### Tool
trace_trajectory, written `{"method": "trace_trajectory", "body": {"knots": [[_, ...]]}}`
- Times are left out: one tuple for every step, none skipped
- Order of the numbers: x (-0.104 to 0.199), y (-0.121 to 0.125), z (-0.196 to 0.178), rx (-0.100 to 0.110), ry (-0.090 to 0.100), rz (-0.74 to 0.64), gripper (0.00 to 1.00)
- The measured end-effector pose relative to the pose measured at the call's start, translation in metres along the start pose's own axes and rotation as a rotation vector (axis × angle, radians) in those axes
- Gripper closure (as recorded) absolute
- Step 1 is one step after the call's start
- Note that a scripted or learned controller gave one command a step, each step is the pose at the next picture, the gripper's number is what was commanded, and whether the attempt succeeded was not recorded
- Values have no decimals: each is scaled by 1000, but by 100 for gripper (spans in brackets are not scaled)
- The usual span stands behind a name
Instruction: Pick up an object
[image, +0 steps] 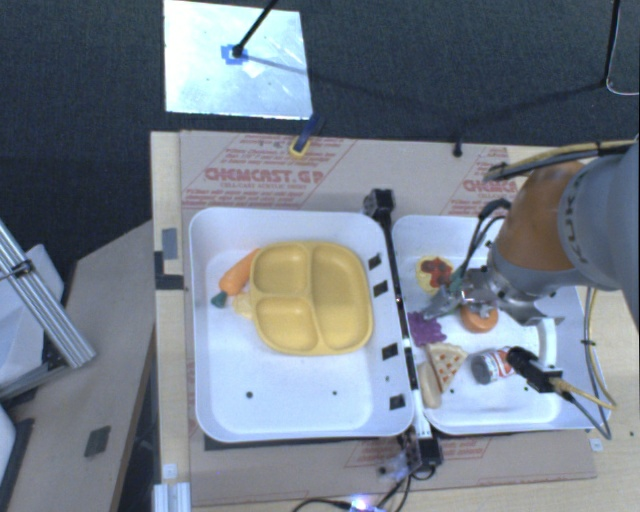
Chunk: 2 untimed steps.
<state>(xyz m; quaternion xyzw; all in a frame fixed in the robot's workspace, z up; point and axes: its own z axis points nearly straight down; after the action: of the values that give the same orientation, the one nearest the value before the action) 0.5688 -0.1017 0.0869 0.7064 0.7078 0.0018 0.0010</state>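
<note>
White plastic forms the two shallow bins, the left bin and the right bin, side by side on a cardboard-covered bench. Reaching in from the right, the grey arm with its orange band bends down over the right bin. A yellow divided plate fills the middle of the left bin, and a toy carrot lies touching its left rim. Low over the right bin, the gripper hangs just above a purple grape cluster (whether it is released or clenched cannot be made out). Nearby lie a pizza slice, an orange piece, a small can and a red-and-yellow toy.
</note>
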Motion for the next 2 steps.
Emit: {"method": "trace_trajectory", "body": {"knots": [[-3, 2, -13, -11, -9, 1, 100], [-8, 7, -76, -2, -2, -1, 100]]}}
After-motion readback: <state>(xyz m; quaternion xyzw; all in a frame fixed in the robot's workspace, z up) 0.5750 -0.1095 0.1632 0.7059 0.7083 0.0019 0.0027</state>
